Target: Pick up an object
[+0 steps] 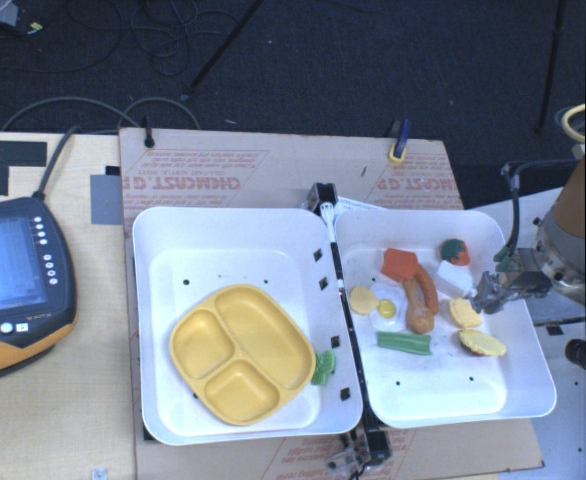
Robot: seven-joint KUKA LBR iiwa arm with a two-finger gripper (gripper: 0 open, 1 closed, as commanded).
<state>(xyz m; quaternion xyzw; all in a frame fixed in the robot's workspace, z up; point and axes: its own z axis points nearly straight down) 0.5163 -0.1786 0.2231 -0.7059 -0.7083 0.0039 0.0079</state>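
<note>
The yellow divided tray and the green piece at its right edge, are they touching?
Touching. The camera view shows the green piece pressed against the yellow tray rim, no gap between.

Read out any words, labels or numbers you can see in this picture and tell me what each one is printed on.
"CHEMCRAZT, G.P." or close to it: red print, upside down, partly blurred, on the cardboard sheet behind the bins.
More red print on the cardboard's front edge: too cut off to read.
The pendant screen at left: glowing, text too blurred to read.
The pendant's buttons: markings too small to read.

Robotics laboratory: a teach pendant [13,278] is lying at the bench's left edge, cables [93,38] trailing across dark floor behind.
</note>
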